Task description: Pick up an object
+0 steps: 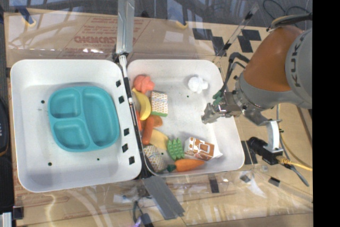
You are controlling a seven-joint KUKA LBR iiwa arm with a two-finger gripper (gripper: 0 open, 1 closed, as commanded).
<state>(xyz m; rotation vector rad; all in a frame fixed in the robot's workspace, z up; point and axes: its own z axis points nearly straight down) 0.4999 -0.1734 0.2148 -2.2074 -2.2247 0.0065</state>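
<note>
Landmark: right bin [226,74].

Gripper [211,114] hangs over the right bin's floor, toward its right wall, on bare white plastic. Fingers small and blurred; cannot tell whether spread or pressed together. Nothing visible between them.

Toy pile lies along the right bin's left wall, well apart from the gripper: banana [141,104], carrot [187,165] at the near wall, green piece [175,149], printed carton [199,149] just beside it. Several pieces overlap; the orange ones are hard to name. White ball [196,83] sits alone near the far wall.

Left of the right bin: second bin [26,114] holding a teal divided tray [83,117].

Arm's orange band [271,61] cut off at the frame's right. Bench is cardboard-brown under clear sheeting with glare; dark carpet beyond.
</note>
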